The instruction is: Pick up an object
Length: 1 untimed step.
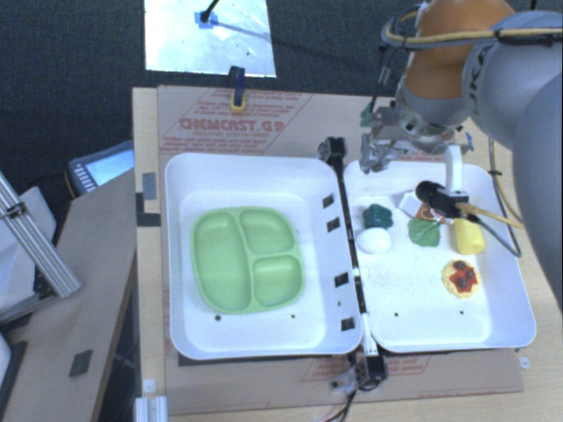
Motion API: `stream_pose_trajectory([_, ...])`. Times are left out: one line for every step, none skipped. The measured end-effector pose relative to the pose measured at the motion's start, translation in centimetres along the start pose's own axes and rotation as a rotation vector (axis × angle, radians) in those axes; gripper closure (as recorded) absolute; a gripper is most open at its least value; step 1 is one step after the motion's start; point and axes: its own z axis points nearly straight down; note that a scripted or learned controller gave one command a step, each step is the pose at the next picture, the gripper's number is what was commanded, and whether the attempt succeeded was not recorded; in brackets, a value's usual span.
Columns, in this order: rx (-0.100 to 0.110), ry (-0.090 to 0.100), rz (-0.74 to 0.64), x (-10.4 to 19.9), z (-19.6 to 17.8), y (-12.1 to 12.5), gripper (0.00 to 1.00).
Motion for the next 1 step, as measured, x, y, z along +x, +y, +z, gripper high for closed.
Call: stream_pose_trajectory([0.000,0.000,0.001,5.83,0.98,-0.19,1.00])
